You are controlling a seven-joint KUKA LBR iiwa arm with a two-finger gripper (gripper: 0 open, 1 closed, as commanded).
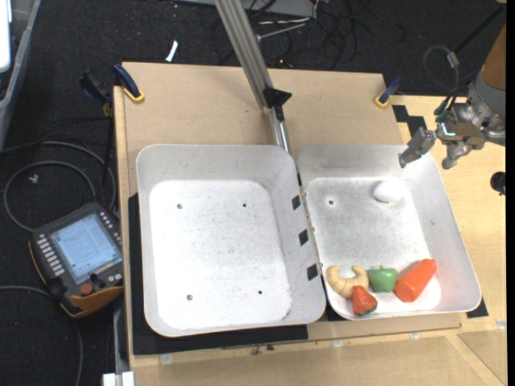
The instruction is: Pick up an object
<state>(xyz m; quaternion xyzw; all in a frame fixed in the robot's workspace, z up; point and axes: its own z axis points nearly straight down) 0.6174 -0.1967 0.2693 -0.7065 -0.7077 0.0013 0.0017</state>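
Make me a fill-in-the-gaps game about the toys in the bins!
1. All the toys lie in the ____ bin.
2. The toy between the croissant and the carrot is coloured ____.
3. The white egg lies alone, ____ from the other toys.
4. The gripper hangs over the bin's far right corner, holding ____.

Missing words: right; green; apart; nothing

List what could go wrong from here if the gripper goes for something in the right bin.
1. The croissant, green pepper, strawberry and carrot crowd the near corner, so the open gripper may close on two at once.
2. They sit near the right bin's wall, which a finger might strike.
3. The white egg looks round and could slip out.
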